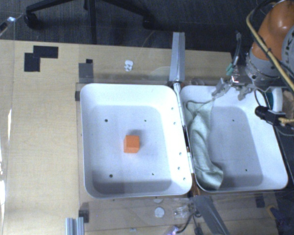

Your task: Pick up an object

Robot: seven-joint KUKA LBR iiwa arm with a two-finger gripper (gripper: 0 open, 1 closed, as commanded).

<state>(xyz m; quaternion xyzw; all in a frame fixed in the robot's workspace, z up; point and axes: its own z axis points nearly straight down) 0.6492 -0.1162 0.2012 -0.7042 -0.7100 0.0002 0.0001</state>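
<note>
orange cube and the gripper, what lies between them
In the camera view, between the orange cube and the gripper lie the bins' shared rims and a pale cloth draped along the right bin's left side.

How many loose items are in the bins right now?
2: an orange block in the left bin, a pale cloth along the right bin's left side. The cloth may hide something.

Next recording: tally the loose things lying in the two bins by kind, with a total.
Small orange cube, in the left white bin: 1
Crumpled pale grey-green cloth, in the right white bin: 1
Total: 2
</note>
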